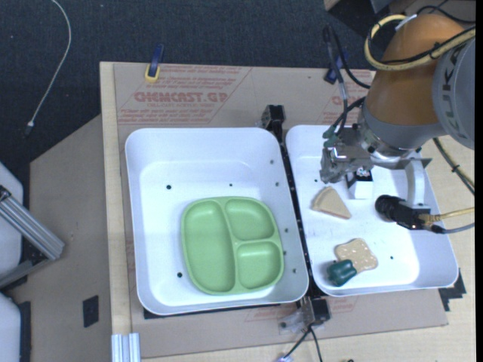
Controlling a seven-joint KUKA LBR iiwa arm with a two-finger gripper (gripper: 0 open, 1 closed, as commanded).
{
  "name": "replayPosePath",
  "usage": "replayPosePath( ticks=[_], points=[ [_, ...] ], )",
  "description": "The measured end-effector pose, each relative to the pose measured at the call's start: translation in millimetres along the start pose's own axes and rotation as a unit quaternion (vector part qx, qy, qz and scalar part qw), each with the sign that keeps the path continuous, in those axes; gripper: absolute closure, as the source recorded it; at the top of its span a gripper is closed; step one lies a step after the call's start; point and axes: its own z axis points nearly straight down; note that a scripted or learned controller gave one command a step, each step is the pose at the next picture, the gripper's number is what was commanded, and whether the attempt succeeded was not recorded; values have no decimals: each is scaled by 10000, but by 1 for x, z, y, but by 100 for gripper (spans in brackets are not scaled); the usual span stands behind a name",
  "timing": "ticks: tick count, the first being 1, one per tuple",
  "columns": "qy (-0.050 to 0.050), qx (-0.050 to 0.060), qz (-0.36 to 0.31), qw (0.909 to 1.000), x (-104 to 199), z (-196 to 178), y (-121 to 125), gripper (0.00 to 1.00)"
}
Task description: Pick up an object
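Tan wedge [332, 204]: it lies flat on the floor of the right bin [411, 266], in the bin's left half, near the wall that meets the other bin. It is the thing closest to me.
My gripper [336, 173]: I hang just above the wedge's upper edge in the frame, at the right of centre. I cannot tell whether I am spread or pressed together, and I see nothing held in me.
My arm [411, 66]: it comes in from the upper right of the frame, with the orange band bulking over the far end of the right bin.
Tan toast-like slice [357, 254]: it lies lower in the same bin, apart from the wedge.
Teal lump [341, 272]: it touches the slice's lower left corner, close to the bin's near wall.
Left bin [204, 157]: it sits in the middle of the frame, side by side with the right bin.
Green divided plate [230, 243]: it has three compartments and rests in the lower half of the left bin.
Cardboard sheet [181, 96]: it carries red print and lies under both bins.
Blue and yellow clip [155, 62]: it sits on the cardboard's top edge, at the upper left.
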Motion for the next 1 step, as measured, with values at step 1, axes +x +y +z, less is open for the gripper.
replayPosePath(
  ticks=[1],
  points=[
    [1, -16, -13, 10000, 60, -5, 1, 100]
  ],
)
